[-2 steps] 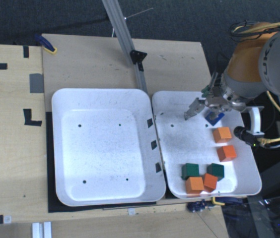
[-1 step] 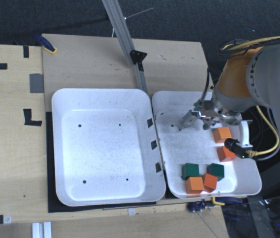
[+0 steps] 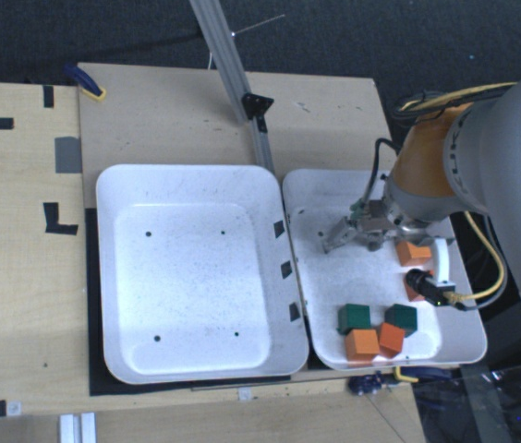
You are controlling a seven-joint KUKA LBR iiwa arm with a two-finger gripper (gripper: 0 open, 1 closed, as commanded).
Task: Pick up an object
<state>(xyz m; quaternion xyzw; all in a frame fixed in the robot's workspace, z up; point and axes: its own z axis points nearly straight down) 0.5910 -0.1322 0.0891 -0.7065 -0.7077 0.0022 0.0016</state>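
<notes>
The jaws [image 3: 342, 236] hang low over bare floor in the right bin [image 3: 334, 192], apparently holding nothing; their spread I cannot tell. Closing here likely grasps nothing, since the green blocks [image 3: 355, 317] and orange blocks [image 3: 363, 343] sit well apart, toward the bin's near edge.

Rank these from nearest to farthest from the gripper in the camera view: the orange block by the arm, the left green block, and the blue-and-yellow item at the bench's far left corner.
Measured from the gripper:
1. Orange block, just right of it in the right bin, beside the arm.
2. Left green block, below it toward the bin's near end.
3. Blue-and-yellow item, far off at the bench's upper left corner.
</notes>
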